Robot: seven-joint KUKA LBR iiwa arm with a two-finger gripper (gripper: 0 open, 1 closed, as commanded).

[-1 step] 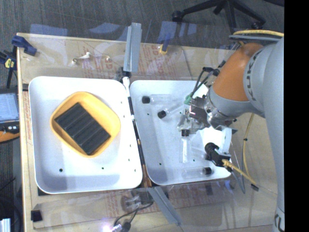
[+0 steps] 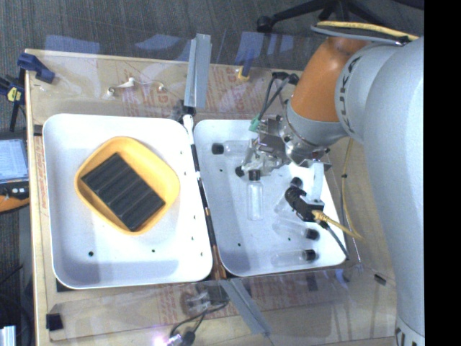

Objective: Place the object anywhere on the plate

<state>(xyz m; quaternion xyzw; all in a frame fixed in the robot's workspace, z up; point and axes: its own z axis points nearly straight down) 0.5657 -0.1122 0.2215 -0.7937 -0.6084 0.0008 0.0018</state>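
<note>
We are looking down on a robotics lab or test cell, not a home or a shop. A large grey industrial arm with an orange band (image 2: 338,85) reaches in from the right of the frame, loose cables trailing from its wrist. It works over a bare plywood bench (image 2: 108,78) whose surface is scuffed and marked. Two shallow white plastic bins (image 2: 57,258) sit side by side on it, parted by a grey metal rail (image 2: 196,71). A blue clamp (image 2: 32,67) grips the bench's upper left corner. Beyond the top edge we see grey carpet (image 2: 108,6) and the black legs of an office chair (image 2: 317,2).
</note>
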